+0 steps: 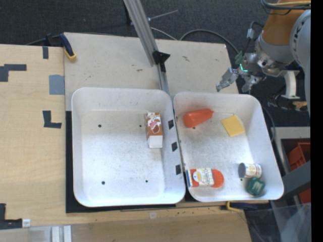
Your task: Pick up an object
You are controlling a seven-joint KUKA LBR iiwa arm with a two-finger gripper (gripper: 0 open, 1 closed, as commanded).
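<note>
On a wooden counter (30,135), two shallow white bins sit side by side beneath a fixed overhead camera. The left bin (91,150) carries a single small carton (154,129), brown and orange above and white at its near end, lying close to the bin's right wall. Across the divide, the right bin (222,145) offers more choice: an orange carrot-shaped piece (197,117) near the far left corner, a yellow block (233,125) just to its right, a red and white packet (206,177) along the near wall, and, in the near right corner, a small can (250,170) lying on its side beside a dark green lump (255,186). Above that bin's far right corner, outside its rim, the grey arm with its orange band (282,21) hangs with its pincer (233,77) well apart from every item; whether its fingers stand apart or together cannot be told at this size. Nothing is between them. The pick appears hardly begun: a target is yet to be approached, grasped and lifted.
</note>
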